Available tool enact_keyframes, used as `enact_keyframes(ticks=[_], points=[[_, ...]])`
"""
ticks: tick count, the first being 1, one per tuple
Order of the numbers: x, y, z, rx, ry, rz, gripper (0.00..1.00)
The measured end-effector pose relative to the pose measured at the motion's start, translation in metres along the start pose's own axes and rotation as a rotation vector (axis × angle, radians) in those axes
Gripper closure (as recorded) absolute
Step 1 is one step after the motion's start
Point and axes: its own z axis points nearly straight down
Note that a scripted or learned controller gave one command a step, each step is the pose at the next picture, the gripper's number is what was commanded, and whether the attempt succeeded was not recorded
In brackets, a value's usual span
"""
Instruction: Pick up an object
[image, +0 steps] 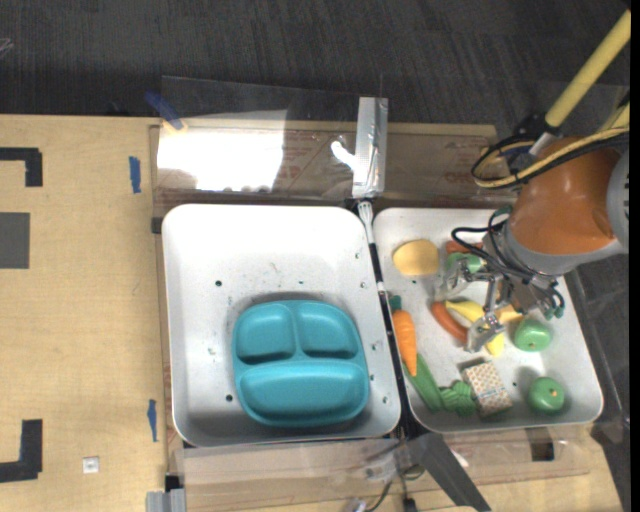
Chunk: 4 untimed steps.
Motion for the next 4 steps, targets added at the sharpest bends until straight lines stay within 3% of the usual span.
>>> enact_keyframes(ticks=[1, 2, 3, 4], points=[[0.003, 0.022, 0.008, 0.003, -0.007, -0.038, 0.0], [0.021, 0.021, 0.008, 0.003, -0.009, -0.081, 0.0], [0.018, 0.02, -0.005, 0.008, -0.02, -0.081, 1.0], [-0.031, -0.01, -0.165, 0.005, -0.01, -0.008, 1.0]])
